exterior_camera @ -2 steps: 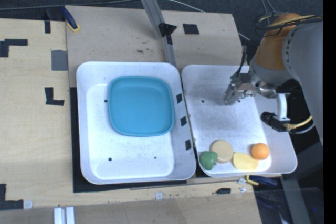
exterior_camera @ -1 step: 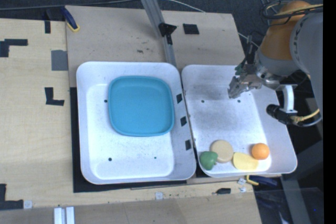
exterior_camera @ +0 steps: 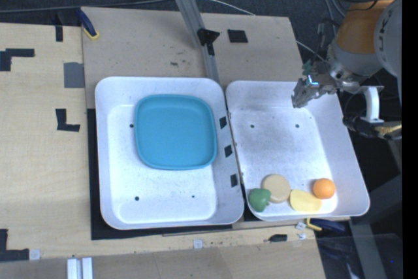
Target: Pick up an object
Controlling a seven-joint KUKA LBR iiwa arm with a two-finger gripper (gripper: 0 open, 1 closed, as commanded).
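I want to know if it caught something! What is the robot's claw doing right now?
Gripper: above the far end of the right bin, nothing seen in it; open or shut cannot be told.

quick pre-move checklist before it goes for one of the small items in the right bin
1. Targets present: ok. Green piece, beige disc, yellow piece and orange ball lie at the right bin's near edge.
2. End effector over the right bin: ok, at its far edge, away from the items.
3. End effector carrying nothing: cannot tell.
4. Items spaced for a clean grasp: not ok; green, beige and yellow look touching.
5. Path to the items unobstructed: ok, bare bin floor between.
6. Blue plate out of the way: ok, in the left bin.
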